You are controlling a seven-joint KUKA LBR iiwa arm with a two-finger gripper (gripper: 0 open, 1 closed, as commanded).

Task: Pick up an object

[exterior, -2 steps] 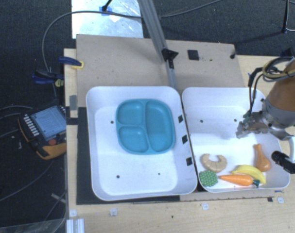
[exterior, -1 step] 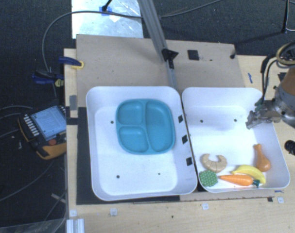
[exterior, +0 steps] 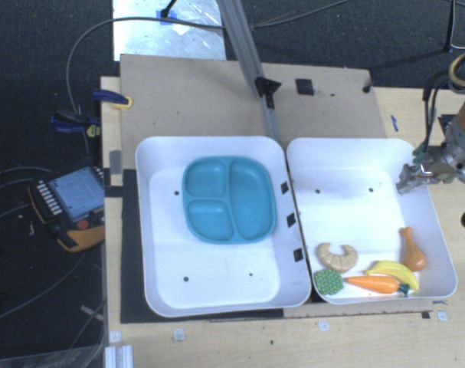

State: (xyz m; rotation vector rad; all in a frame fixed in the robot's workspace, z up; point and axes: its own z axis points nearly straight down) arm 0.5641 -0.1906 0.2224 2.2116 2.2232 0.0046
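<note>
Gripper [exterior: 410, 176], finger state unclear, hovers above right white bin's [exterior: 347, 156] rim; small orange plastic carrot [exterior: 372, 284] inside looks light, rigid, best pinched mid-body.

Gripper [exterior: 413, 176] at the right bin's [exterior: 347, 156] far edge — toy food (carrot [exterior: 372, 284], banana [exterior: 393, 271]) heaped near its front

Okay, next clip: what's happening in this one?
A robot arm reaches in from the right, its tool over the right rim of the right bin, holding nothing visible. The toy food sits untouched along that bin's near edge: a croissant, a green round piece, a carrot, a banana and an orange drumstick-like piece. The left bin holds a blue divided plate. No pick has happened yet.
</note>
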